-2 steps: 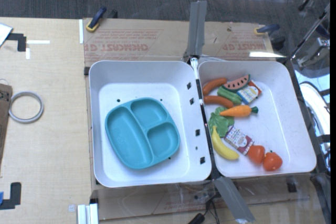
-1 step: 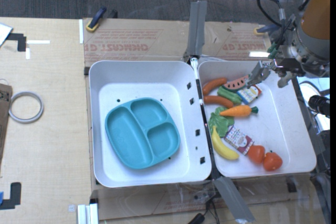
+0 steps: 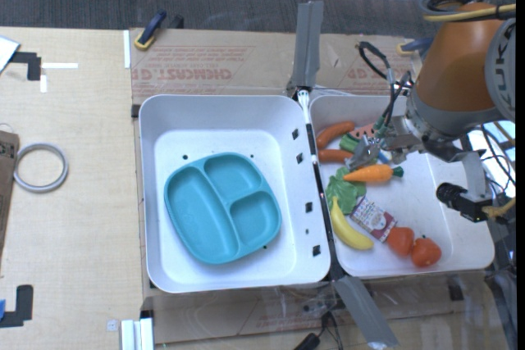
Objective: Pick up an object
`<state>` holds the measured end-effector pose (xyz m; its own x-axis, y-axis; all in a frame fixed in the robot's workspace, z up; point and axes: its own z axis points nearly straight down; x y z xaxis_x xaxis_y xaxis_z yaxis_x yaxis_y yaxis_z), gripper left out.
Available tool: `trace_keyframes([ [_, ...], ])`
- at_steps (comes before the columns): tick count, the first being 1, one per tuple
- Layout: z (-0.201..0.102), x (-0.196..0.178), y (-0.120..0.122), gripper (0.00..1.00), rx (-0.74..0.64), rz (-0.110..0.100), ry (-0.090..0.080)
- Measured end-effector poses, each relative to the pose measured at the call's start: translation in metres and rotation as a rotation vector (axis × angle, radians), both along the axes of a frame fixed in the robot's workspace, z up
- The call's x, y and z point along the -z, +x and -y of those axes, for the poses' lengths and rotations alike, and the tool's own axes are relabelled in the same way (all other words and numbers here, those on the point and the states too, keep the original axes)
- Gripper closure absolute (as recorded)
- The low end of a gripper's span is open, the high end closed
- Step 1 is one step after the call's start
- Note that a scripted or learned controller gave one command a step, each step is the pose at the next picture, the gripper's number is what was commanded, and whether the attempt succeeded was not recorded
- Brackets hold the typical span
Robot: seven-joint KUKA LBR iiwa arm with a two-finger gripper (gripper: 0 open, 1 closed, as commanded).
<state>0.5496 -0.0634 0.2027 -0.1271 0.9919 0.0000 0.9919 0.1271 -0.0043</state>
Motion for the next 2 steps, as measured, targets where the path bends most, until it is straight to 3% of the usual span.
trace_keyframes([
  [1, 0.035, 0.11, -0.018, 0.0, 0.07, 0.005, 0.0],
  [2, 0.058, 0.111, 0.04, 0.0, 0.117, 0.004, -0.001],
])
